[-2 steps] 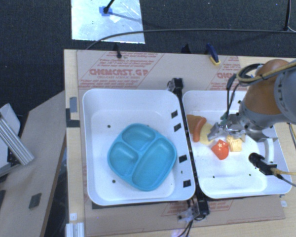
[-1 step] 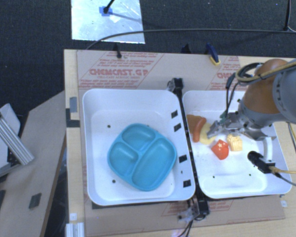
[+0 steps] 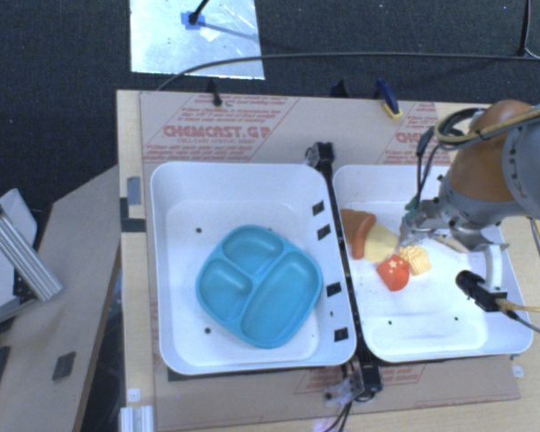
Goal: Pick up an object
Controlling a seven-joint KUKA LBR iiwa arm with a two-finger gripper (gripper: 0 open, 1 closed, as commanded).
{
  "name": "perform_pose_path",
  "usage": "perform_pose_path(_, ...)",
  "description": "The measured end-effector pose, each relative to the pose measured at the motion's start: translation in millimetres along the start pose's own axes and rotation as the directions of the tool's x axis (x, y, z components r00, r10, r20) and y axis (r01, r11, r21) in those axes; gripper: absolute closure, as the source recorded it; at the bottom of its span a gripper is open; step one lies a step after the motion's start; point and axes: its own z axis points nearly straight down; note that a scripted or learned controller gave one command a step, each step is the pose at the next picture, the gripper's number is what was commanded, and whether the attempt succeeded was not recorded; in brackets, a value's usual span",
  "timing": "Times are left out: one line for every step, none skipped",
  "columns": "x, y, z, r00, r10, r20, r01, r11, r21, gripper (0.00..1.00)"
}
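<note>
1. The tabletop (image 3: 252, 115) carried two shallow white bins side by side. The left bin (image 3: 189, 196) held a blue divided plate (image 3: 258, 284), lying flat near the middle of its floor.

2. The right bin (image 3: 450, 331) held a small cluster of toy food near its left wall, toward the far half: an orange-red sausage-shaped piece (image 3: 357, 228), a pale yellow wedge (image 3: 381, 244) touching it, a red tomato-like piece (image 3: 393, 274) just beside the wedge, and a yellow ridged piece like corn (image 3: 418, 259) touching the tomato.

3. The arm (image 3: 486, 174) reached in from the right edge of the tabletop, and its gripper (image 3: 412, 228) hung over the cluster, just above the wedge and the corn. Whether the jaws were open or shut could not be told at this size; nothing was visibly held between them.

4. As a judgement, the pieces were probably light, hollow, stiff plastic with smooth skins, so weight would not matter but slipping would.

5. The round tomato would likely squirt out of a two-sided pinch. The corn looked the better choice: its ridges should give purchase, taken across its short width.

6. Because the pieces touched, descending jaws risked landing on a neighbour or nudging the cluster apart; the corn's outer side, facing the open floor of the bin, seemed the freer approach.
</note>
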Motion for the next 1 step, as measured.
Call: perform_pose_path(-7.4,-1.0,-46.7,1.0,0.001,-0.007,-0.001,1.0,0.02,1.0)
